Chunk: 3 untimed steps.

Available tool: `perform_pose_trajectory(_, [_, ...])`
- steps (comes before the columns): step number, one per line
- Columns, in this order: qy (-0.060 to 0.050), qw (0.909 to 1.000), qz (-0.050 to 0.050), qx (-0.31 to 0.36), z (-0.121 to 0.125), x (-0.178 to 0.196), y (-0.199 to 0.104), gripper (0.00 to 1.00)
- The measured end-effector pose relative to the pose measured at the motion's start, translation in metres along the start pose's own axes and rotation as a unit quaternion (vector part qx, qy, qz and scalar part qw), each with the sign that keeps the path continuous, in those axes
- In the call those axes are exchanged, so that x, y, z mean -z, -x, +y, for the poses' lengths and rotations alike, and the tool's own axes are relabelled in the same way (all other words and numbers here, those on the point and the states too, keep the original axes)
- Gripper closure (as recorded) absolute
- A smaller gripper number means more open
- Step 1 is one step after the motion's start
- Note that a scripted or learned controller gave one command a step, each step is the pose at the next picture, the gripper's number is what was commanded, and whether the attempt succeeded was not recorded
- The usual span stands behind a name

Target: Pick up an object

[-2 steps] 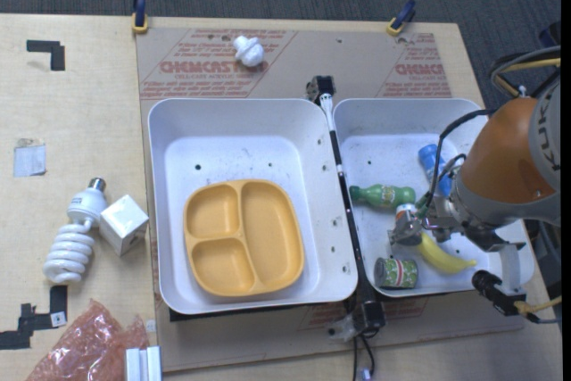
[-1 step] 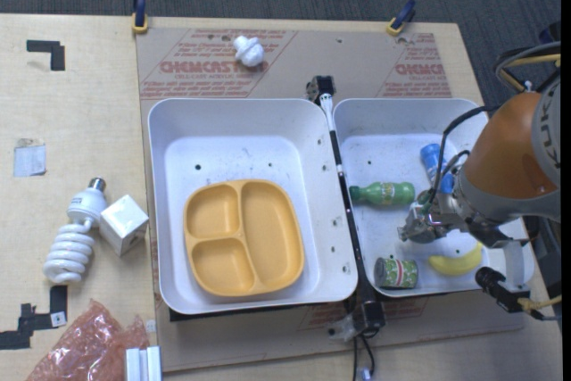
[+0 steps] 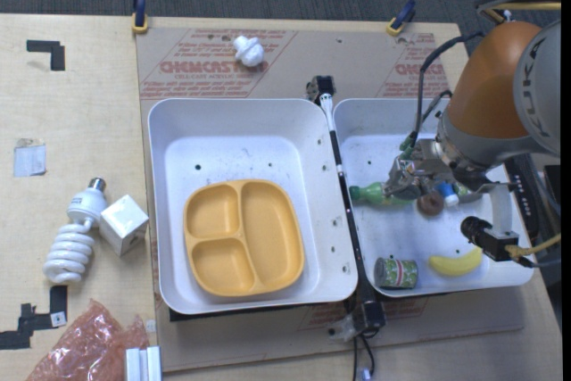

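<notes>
Several candidate objects lie in the right bin [image 3: 357,116]: a green bottle [image 3: 376,193] on its side near the left wall, a small brown round item [image 3: 431,204] beside a blue-and-white piece [image 3: 449,192] under the wrist, a yellow banana [image 3: 456,262] near the front wall, and a green-labelled can [image 3: 396,273] at the front-left corner. The left bin [image 3: 169,129] carries a yellow divided plate [image 3: 243,237]. The end effector [image 3: 412,177] hangs over the middle of the right bin, just beside the bottle's right end; the wrist hardware hides the tips, so it cannot be told whether it is released or clenched, and no object is seen held. The bottle is judged the nearest target. It looks like light, smooth plastic, stiff at the neck and likely to flex at the body, and on its side it is apt to roll away from a one-sided push. Take hold across the body near its middle, closing at right angles to its long axis. The can is judged rigid, heavier and slippery; grasp it across its diameter. The banana is soft and curved; grip its thickest part lightly. Objects close to a bin wall leave little clearance on that side.
</notes>
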State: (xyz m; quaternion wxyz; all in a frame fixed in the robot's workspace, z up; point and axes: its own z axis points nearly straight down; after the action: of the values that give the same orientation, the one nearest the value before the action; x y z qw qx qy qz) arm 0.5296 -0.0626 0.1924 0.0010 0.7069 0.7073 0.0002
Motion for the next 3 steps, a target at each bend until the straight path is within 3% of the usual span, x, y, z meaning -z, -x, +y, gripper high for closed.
perform_pose_trajectory(1, [-0.001, 1.0, 0.0, -0.001, -0.052, 0.028, 0.007, 1.0])
perform_pose_trajectory(2, [0.0, 1.0, 0.0, 0.0, -0.051, 0.031, -0.019, 1.0])
perform_pose_trajectory(3, [-0.001, 1.0, 0.0, -0.001, -0.052, 0.022, -0.013, 1.0])
